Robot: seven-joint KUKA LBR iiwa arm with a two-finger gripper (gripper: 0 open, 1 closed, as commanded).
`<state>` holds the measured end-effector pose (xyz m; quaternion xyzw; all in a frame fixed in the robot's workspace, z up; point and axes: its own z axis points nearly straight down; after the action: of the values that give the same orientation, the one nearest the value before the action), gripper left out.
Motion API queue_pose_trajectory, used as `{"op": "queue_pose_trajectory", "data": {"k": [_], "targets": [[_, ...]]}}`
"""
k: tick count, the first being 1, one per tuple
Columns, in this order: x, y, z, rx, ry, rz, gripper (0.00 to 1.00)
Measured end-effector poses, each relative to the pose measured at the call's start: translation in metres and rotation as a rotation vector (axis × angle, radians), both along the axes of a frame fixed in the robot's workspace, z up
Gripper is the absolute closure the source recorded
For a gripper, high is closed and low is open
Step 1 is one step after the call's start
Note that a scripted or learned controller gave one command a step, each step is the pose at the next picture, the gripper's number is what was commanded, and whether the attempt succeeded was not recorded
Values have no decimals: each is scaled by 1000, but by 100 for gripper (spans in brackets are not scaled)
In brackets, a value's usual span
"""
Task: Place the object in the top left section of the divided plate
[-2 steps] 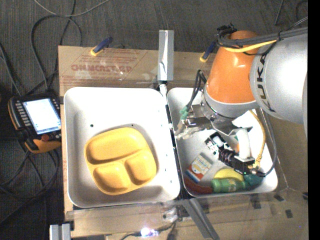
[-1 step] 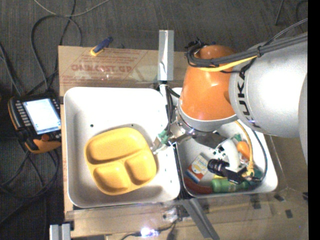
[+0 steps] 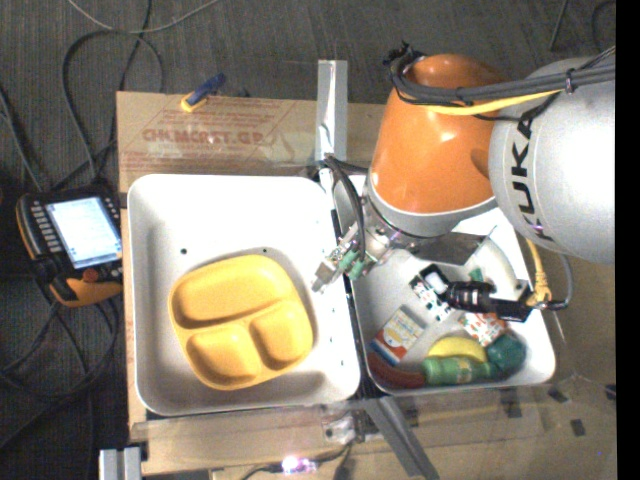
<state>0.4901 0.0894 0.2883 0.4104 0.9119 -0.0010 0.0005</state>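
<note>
A yellow divided plate (image 3: 240,320) lies in the left bin (image 3: 160,208), with one long section along its upper left and two smaller ones below; all three sections look bare. My arm's orange band (image 3: 432,138) hangs over the right bin (image 3: 540,363) and hides most of the gripper (image 3: 343,258). What shows of the gripper sits low over the wall between the two bins, just right of the plate's upper right rim. I see no object held there. Loose objects lie in the right bin's front part.
The right bin holds a green item (image 3: 470,368), a yellow one (image 3: 455,348), a red one (image 3: 395,373), a small printed box (image 3: 402,330) and a white and black piece (image 3: 432,290). A handheld pendant (image 3: 75,238) lies left of the bench. Cardboard (image 3: 215,138) lies behind the left bin.
</note>
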Motion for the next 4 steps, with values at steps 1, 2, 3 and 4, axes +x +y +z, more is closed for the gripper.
{"op": "queue_pose_trajectory", "data": {"k": [1, 2, 3, 4], "targets": [[-5, -41, 147, 0, -1, 247, 100], [-5, -100, 146, 0, -3, 251, 100], [-5, -166, 147, -2, -4, 519, 100], [22, -238, 147, -2, -3, 546, 100]]}}
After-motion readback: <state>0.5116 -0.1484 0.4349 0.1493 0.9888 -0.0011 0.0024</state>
